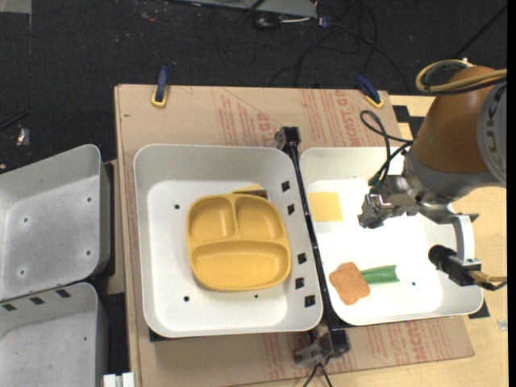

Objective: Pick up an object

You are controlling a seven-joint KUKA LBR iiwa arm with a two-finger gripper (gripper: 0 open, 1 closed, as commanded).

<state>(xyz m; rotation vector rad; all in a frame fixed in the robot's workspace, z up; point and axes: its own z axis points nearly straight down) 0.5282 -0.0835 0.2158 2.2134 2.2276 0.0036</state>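
Near edge of the right bin [451, 303]: an orange-tan flat piece [349, 283], shaped like a slice of toast or meat, lies touching the end of a green stick-like piece [380, 275] — the two nearest candidates for a pick.

Left bin [153, 240]: a yellow divided tray [239, 242] sits in the middle, three compartments, with a sliver of something pale yellow showing from under its far edge.

Mid right bin: the tool [376, 212] hangs over bare white floor, apart from every object. How far it is spread cannot be told from this angle, and nothing is seen gripped in it.

Just beyond the tool: a pale yellow flat square [326, 206], like a cheese slice, lies near the divider between the bins, just beside the tool on its left in the view.

Arm: the orange band [459, 115] and grey wrist [439, 188] reach in from the right, cables looping above.

Far: the cardboard-topped bench [242, 111], two clamps at its back edge.

Task status, as a judgement: no object picked yet.

Risk one: a straight descent from here likely lands on empty bin floor — a miss.

Risk two: the square lies flat and thin, so the tool may slide over it or pin it without lifting.

Risk three: the toast piece and green stick touch, so a grab at one could nudge or drag the other.
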